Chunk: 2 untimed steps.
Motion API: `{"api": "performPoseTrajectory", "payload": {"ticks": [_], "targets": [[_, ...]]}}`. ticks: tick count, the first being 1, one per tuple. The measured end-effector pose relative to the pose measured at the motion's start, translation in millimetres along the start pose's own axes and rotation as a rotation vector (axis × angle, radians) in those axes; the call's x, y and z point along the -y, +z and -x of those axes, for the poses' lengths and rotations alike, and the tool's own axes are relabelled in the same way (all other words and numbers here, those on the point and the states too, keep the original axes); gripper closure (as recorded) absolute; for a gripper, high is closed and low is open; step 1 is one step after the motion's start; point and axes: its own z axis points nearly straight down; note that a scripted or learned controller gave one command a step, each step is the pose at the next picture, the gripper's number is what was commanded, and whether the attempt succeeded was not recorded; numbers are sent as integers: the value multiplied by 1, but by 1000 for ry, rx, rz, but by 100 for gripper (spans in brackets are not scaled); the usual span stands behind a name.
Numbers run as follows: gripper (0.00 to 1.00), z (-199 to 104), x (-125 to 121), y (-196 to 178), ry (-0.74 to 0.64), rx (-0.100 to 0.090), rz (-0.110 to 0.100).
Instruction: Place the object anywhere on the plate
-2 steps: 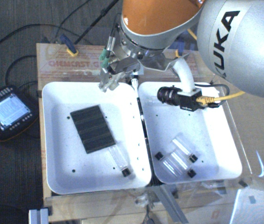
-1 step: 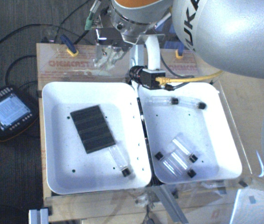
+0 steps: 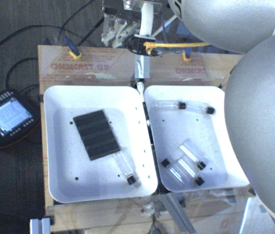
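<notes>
Gripper [image 3: 117, 33] up past bins' far edge, open/shut can't tell. Black plate [image 3: 96, 134] in left bin [image 3: 54, 130], clear tube [image 3: 125, 168] touching its near corner.

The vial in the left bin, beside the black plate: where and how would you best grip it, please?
Grip the vial at mid-body from straight above, fingers across its long axis. It lies flat and apart from the plate, with its cap towards the bin's near wall.
</notes>
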Motion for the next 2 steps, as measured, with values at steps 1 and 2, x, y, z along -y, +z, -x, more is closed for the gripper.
{"api": "performPoseTrajectory", "payload": {"ticks": [1,2], "targets": [[100,-29,14,0,586,-2,-1],[100,-24,121,0,194,1,0]]}}
